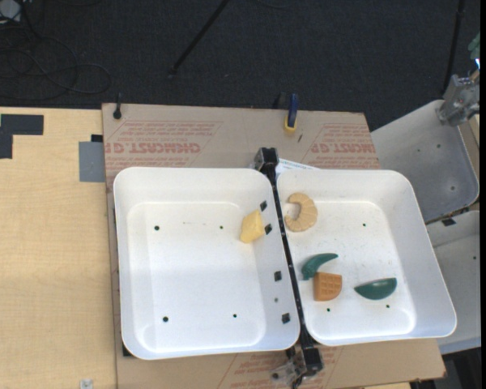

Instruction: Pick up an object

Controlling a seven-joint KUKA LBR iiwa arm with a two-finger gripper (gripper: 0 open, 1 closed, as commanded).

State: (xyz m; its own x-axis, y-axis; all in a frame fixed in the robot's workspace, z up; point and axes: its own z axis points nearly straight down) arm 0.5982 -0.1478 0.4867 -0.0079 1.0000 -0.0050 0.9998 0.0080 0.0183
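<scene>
Camera view: small orange block [328,286] in the right bin [421,209], just under a green curved piece [317,263]. Chunky, flat on the sides, a bit wider at the top. Probably light and hard, not slippery. Best pinched across the two flat sides. Can't tell if the gripper is open or closed.

Two shallow white bins sit side by side on the bench: a left bin [138,266] and a right bin [405,241]. The left bin holds one thing, a yellow wedge [253,228] at its right wall. The right bin holds four: one tan ring piece [301,212] toward the far side, one curved green piece [317,264], one orange block [328,286], and one dark green bowl-like shape [377,288].
</scene>
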